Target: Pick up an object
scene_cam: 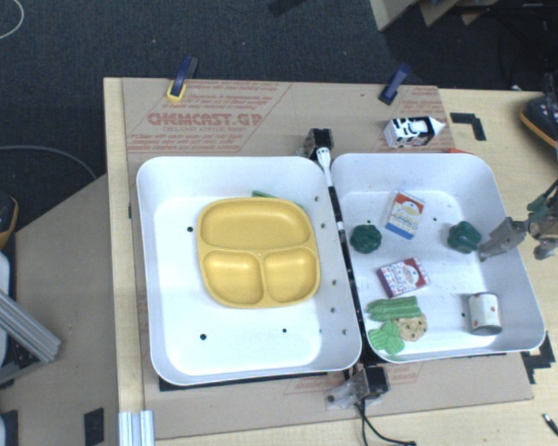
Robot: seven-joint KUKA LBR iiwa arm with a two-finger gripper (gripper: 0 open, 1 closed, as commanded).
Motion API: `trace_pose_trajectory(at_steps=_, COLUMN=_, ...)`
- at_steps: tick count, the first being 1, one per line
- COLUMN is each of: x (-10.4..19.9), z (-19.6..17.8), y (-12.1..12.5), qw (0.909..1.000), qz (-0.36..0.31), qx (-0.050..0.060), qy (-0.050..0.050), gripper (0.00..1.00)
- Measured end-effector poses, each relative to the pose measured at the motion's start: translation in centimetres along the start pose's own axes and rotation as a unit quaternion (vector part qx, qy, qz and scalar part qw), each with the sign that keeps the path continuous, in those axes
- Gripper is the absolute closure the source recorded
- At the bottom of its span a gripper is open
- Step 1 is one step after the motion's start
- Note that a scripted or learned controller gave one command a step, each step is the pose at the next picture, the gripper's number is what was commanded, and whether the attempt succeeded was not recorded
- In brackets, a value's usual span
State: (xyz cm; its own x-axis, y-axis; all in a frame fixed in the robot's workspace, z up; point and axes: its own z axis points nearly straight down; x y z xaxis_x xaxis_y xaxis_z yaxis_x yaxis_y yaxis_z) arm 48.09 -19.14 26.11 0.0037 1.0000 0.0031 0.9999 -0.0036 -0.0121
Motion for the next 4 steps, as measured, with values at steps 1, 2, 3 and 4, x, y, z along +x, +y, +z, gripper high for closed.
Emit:
trace_pose_trajectory(at_steps=1, x=0.0, z=-0.6, y=0.2, qw=1.0000, qz=-0.002, qx=-0.006, qy=-0.002, gripper=0.00)
trace_pose_trajectory(at_steps=2, x=-0.5, z=4.3, y=1.0, qw=1.0000, qz=-0.001, qx=-0.003, qy=0.000, gripper=0.00)
trace_pose_trajectory(at_steps=3, x=-0.8, z=10.5, y=1.0, qw=1.0000, qz=-0.001, qx=-0.004, qy=0.000, gripper=0.00)
trace_pose_trajectory(at_steps=4, x=-0.1, z=14.8, y=1.1, qw=1.0000, qz=-0.002, qx=-0.004, qy=0.000, gripper=0.00)
